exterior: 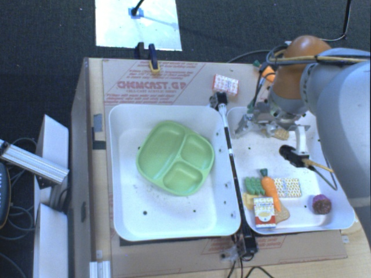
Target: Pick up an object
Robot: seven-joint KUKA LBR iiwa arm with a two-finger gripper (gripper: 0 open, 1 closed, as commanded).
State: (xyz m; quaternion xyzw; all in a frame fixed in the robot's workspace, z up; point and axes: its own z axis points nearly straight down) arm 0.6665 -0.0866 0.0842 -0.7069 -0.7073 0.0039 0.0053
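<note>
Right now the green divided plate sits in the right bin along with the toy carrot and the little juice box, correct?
Not quite. The camera view shows the green divided plate alone in the left bin. The toy carrot and the little juice box are in the right bin, as you said.

Both bins [124,213]: white plastic, smooth, slight sheen. Green tray [175,157]: smooth plastic, semi-gloss. Table [156,83] top: matt cardboard-like sheet, printed red. Arm [342,109]: smooth grey shell, glossy orange band [304,45]. Floor [40,45]: dark, rough carpet.
</note>
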